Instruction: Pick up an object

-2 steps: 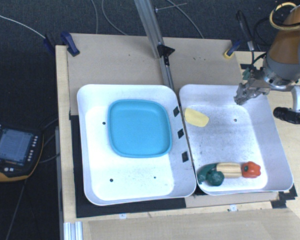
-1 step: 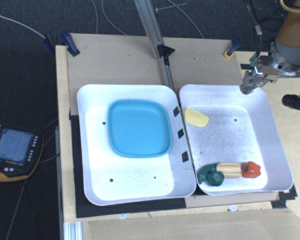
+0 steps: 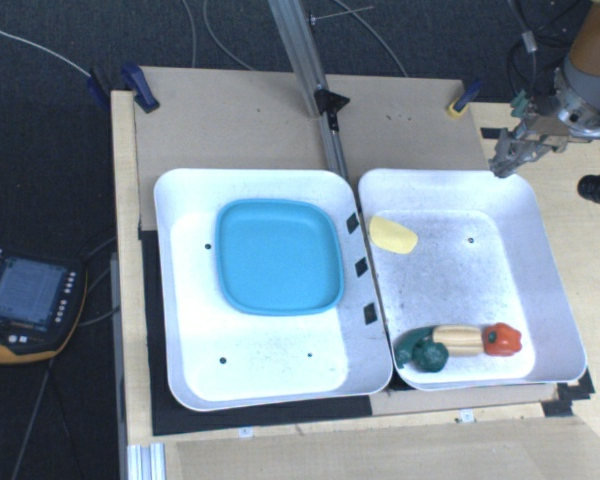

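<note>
The right bin (image 3: 540,258) holds a pale yellow piece (image 3: 392,235) near its far left corner. Along its near edge lie a dark green object (image 3: 423,352), a tan cylinder (image 3: 458,340) and a red object (image 3: 501,339) in a row. My gripper (image 3: 505,163) hangs above the far right corner of the right bin, well away from all of these. Nothing is between its fingers as far as the view shows.
The left bin (image 3: 185,268) contains a blue square plate (image 3: 280,256). A metal pole (image 3: 305,43) slants down to the gap between the bins. Clamps sit at the bench's far corners; cables lie on the dark floor, and a pendant lies at the left.
</note>
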